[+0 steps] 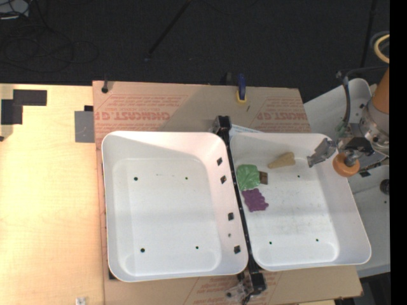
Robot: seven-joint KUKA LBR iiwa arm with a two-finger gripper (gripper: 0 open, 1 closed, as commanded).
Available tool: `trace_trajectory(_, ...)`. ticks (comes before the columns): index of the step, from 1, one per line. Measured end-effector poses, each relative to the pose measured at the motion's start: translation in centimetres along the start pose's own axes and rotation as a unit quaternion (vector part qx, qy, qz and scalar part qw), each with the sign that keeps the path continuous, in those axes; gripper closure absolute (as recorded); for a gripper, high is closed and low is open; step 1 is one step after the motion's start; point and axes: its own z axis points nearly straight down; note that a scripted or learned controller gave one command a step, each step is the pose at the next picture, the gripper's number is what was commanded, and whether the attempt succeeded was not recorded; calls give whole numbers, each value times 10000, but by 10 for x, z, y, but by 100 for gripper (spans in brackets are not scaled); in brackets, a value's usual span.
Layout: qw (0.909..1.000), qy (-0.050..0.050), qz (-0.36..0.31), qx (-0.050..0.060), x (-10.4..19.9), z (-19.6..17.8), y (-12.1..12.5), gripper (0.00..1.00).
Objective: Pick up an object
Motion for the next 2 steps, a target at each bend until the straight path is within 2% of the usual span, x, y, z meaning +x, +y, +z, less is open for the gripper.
trace_trajectory(1,10000,3,-3,3,-1,-10,0,100)
trace_trajectory(2,10000,30,-34,39,90,31,-19,100)
